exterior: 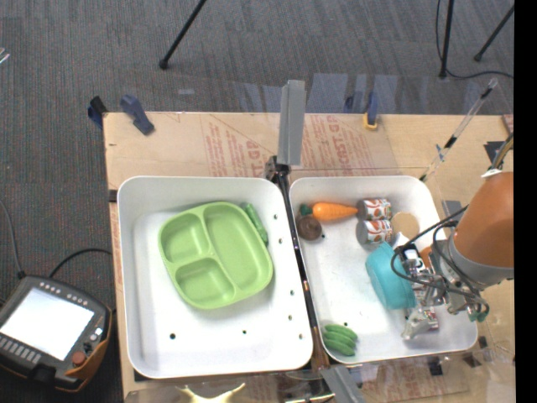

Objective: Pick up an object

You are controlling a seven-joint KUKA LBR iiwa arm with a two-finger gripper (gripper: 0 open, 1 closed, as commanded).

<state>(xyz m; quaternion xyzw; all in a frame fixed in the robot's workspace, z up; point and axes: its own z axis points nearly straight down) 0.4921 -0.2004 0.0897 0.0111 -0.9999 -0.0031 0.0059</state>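
The setting is a robotics laboratory or test room, not a home or shop. A plywood bench point(210, 145) carries two shallow white bins point(138, 225) side by side, fixed in place, with blue clamps point(136, 114) gripping the bench's far edge. A robot arm point(491, 229), grey and orange with loose cabling, reaches over the bench's right edge. A handheld control pendant point(50, 330) with a screen lies on the floor off the bench's near left corner, its cable trailing. Black stand legs point(186, 23) rest on grey office-type carpet point(84, 40) beyond the far edge. The bin contents are toy foods and a plastic plate point(216, 254), typical test props.
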